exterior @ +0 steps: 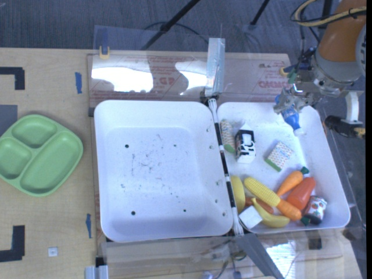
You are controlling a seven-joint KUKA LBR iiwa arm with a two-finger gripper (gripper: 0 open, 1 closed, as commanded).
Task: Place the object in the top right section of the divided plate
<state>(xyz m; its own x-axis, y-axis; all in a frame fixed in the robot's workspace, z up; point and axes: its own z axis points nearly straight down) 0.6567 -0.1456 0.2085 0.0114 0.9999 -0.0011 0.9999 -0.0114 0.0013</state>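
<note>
The arm [340, 36] hangs over the far right corner of the right bin [331, 161], which suggests the picking step is in hand and the placing has not begun; the gripper [292, 106] sits at the bin's back rim with something small and blue [292, 121] just below it, though whether that is a held thing or part of the tool cannot be told, and whether the hand is spread or pressed together cannot be told either; the object to be moved is probably one of the toys in that bin: a corn cob [261, 190], a carrot [289, 183], a banana [270, 215], a black and white carton [246, 144], a small patterned packet [279, 155]; the next move calls for a sure grasp, then a long carry across the left bin [157, 167] to the green divided plate [38, 154], which rests on the wooden bench [46, 68], well apart from the arm; beyond lies grey carpet [58, 10] crossed by dark stand legs.
</note>
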